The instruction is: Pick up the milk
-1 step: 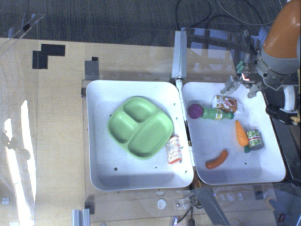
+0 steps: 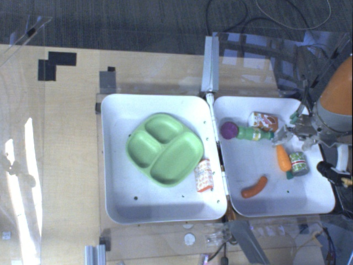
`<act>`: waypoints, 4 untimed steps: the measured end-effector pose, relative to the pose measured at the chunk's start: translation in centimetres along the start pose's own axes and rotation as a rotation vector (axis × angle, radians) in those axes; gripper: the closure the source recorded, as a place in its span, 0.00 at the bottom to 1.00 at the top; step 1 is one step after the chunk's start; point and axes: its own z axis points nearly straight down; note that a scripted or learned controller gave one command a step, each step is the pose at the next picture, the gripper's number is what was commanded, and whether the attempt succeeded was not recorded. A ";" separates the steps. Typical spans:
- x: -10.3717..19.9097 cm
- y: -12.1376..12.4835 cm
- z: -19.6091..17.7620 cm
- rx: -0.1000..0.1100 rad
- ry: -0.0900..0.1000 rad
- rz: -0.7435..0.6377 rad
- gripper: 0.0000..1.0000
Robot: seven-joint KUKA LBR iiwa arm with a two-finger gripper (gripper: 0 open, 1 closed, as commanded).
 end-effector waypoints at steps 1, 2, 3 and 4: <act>-0.4 -1.5 5.1 -0.005 0.006 0.046 0.00; -0.3 -1.2 3.9 -0.014 0.005 0.043 1.00; 5.8 0.6 -5.4 -0.005 0.001 0.116 1.00; 6.0 0.9 -6.5 -0.011 0.001 0.108 1.00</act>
